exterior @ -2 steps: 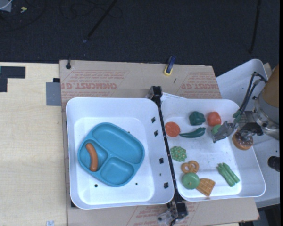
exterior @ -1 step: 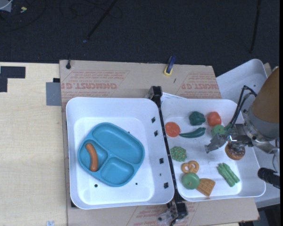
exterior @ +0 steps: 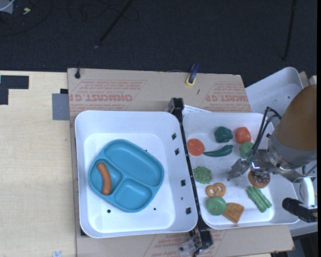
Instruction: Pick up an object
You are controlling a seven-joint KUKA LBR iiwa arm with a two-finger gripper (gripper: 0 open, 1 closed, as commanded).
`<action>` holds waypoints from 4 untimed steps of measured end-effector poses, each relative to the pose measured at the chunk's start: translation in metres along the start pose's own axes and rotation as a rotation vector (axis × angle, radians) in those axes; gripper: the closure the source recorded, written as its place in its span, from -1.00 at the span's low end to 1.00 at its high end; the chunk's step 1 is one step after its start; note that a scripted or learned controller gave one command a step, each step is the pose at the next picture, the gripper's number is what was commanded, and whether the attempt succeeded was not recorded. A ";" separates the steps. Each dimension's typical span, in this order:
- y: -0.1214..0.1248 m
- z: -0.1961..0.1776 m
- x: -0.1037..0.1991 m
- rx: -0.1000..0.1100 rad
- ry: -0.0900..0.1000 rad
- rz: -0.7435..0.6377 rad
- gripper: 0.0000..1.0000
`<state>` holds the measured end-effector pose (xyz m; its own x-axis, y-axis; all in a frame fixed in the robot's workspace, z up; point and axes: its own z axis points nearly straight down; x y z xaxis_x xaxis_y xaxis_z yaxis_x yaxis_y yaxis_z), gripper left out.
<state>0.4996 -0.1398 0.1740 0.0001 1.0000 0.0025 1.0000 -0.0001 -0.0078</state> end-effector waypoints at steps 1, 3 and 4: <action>0.001 0.064 0.000 0.000 0.000 -0.001 -1.00; 0.006 0.069 -0.004 -0.025 -0.012 0.009 1.00; 0.007 0.009 -0.012 -0.010 -0.003 0.002 1.00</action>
<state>0.5070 -0.1522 0.1649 0.0017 1.0000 -0.0007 1.0000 -0.0017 0.0023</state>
